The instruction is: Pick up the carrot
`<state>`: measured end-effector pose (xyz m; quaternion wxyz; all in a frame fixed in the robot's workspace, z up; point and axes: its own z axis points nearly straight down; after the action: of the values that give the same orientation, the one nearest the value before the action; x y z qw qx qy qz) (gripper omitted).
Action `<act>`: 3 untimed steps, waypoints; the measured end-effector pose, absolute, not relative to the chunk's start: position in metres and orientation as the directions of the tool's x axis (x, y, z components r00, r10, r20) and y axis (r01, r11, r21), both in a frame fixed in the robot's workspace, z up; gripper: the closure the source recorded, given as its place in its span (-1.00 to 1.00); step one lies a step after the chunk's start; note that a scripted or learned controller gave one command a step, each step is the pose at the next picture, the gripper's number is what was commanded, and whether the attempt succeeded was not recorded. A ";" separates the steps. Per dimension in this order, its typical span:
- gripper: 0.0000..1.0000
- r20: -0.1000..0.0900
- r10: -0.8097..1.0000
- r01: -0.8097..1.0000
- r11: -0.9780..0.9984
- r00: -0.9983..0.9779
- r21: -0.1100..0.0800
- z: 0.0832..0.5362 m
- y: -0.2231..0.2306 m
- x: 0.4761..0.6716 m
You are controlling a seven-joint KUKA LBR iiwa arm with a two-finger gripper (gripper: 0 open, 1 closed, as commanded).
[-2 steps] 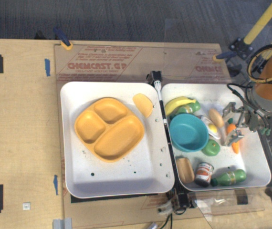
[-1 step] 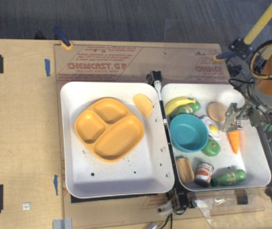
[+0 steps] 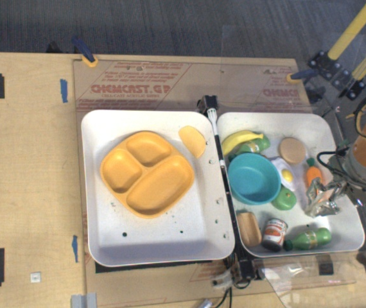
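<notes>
The gripper (image 3: 322, 197) hangs low over the right side of the right bin (image 3: 327, 126), its metal fingers pointing left from the grey and orange wrist at the frame's right edge; whether they are spread or pressed together I cannot tell, and nothing can be seen between them. The carrot (image 3: 313, 173) lies just above and to the left of the fingertips, a short orange piece with a green end toward the top, close to the gripper but with no clear contact. Left of it sits a small green round fruit (image 3: 285, 199) and, touching that, the teal bowl (image 3: 253, 178) in the bin's middle. Above the bowl lie a yellow banana (image 3: 239, 140) and a tan round disc (image 3: 293, 151). Along the bin's lower edge, from left to right, are a brown bread-like piece (image 3: 248, 228), a small red and white can (image 3: 274, 233) and a green bottle lying on its side (image 3: 308, 237). The left bin (image 3: 99, 236) holds an orange divided plate (image 3: 147, 172) with three compartments, and a pale yellow chip-like piece (image 3: 192, 140) beside its upper right corner.
</notes>
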<state>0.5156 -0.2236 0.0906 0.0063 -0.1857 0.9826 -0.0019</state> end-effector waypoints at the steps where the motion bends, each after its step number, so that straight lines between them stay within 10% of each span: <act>1: -1.00 -0.011 -0.366 -0.365 0.931 -0.931 -0.008 0.090 -0.224 0.515; 2: -1.00 -0.016 -0.184 -0.184 0.983 -0.983 -0.005 0.091 -0.171 0.501; 3: 1.00 -0.029 -0.187 -0.187 0.982 -0.982 -0.010 0.104 -0.170 0.505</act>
<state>0.5055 -0.1704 0.1040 0.0149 -0.0939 0.9955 -0.0035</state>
